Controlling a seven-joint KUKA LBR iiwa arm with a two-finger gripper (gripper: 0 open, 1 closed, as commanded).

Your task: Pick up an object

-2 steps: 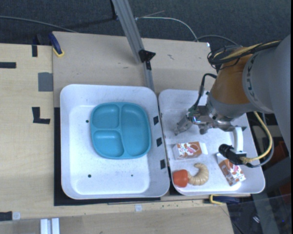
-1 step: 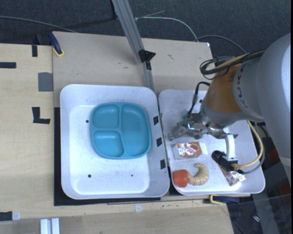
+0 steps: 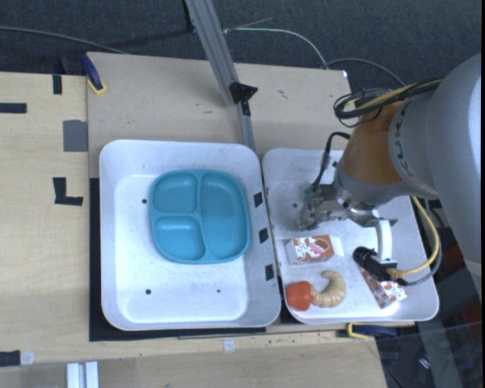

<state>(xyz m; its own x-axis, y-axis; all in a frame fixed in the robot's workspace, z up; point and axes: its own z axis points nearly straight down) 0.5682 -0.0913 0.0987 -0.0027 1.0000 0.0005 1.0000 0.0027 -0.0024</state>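
Note:
In the right bin (image 3: pixel 287 170) lie a small flat packet with a red and white print (image 3: pixel 311 249), a tan croissant (image 3: pixel 332 290), a red tomato-like ball (image 3: pixel 299 295) touching the croissant's left end, and another red and white packet (image 3: pixel 382 288) near the right wall. My gripper (image 3: pixel 310 215) reaches down into the bin's middle, just above the flat packet. Nothing shows between its fingers.
The left bin (image 3: pixel 121 241) holds a blue three-compartment plate (image 3: pixel 200 216). A slanted metal pole (image 3: pixel 218 47) crosses behind the bins. The arm's grey body and orange band (image 3: pixel 372 148) overhang the right bin's far right, with cables and a black fitting (image 3: pixel 365 258) beside it.

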